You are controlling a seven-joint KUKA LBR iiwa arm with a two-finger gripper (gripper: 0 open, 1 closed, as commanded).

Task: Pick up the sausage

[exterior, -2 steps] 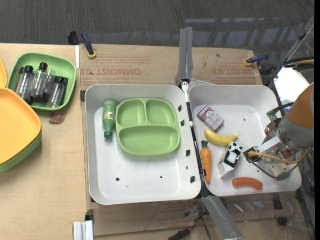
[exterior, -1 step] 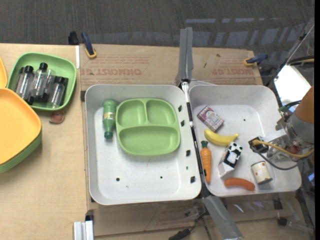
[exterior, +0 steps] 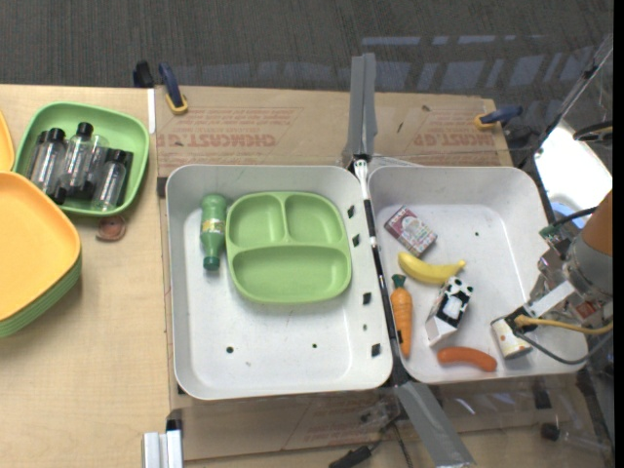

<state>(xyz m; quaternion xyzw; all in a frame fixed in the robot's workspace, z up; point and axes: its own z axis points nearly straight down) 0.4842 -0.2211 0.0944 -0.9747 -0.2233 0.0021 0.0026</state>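
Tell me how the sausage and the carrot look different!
The sausage is reddish orange all over, while the carrot is brighter orange with a green top. The sausage lies sideways along the near edge of the right bin; the carrot points up and down along the bin's left wall. The sausage has rounded ends, and the carrot narrows to a tip. Both are long, orange toy foods in the same bin.

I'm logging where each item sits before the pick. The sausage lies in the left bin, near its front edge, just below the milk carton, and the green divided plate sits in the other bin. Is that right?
Not quite: the camera view shows the sausage in the right bin, near its front edge, just below the milk carton. The green divided plate sits in the other bin, the left one.
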